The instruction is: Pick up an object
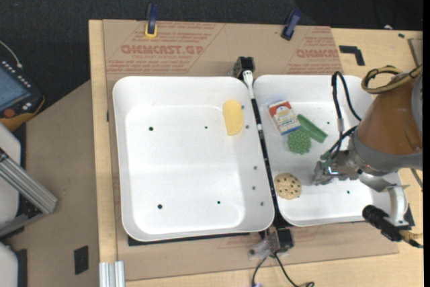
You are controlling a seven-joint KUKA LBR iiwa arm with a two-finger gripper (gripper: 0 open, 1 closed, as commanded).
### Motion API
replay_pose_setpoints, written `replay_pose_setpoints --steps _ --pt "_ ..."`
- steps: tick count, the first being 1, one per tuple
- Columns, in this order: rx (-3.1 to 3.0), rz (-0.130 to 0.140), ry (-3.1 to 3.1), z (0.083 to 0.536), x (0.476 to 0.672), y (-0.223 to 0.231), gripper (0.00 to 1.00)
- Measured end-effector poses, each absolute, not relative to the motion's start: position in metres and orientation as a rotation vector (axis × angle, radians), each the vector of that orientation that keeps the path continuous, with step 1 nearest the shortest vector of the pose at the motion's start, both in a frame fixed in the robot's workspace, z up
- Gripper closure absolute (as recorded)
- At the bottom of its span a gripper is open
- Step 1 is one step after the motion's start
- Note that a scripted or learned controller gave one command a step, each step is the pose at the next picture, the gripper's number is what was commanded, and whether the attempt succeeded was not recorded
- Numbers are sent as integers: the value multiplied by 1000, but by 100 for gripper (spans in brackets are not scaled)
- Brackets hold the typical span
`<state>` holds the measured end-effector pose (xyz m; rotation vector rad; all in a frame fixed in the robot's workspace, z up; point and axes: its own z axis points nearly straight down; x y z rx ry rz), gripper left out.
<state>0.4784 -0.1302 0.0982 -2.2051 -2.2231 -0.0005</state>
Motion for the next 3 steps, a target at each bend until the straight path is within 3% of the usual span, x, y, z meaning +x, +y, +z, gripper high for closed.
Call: replay_pose_setpoints --steps 2,3 --pt "-2214 -18 -2238 290 483 7 100" --pt "-2220 14 -2211 179 477 -14 100"
